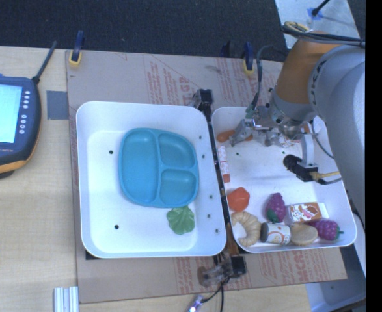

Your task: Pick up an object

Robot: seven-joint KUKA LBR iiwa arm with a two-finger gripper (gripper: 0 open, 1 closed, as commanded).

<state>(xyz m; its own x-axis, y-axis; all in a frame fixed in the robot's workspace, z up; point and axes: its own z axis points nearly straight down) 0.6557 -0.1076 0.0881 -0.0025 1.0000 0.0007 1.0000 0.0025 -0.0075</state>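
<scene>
Croissant (246,224) sits at the right bin's (262,168) front edge; the hand (267,132) hovers at the bin's far end, grip impossible to tell.

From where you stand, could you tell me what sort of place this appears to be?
Probably a robotics lab bench: a grey arm reaches over two white bins, toy food fills one, and a teach pendant lies alongside.

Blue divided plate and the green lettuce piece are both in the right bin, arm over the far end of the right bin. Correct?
Not quite. The camera view shows the blue divided plate and the green lettuce piece in the left bin, not the right one. The arm is indeed over the far end of the right bin.
</scene>
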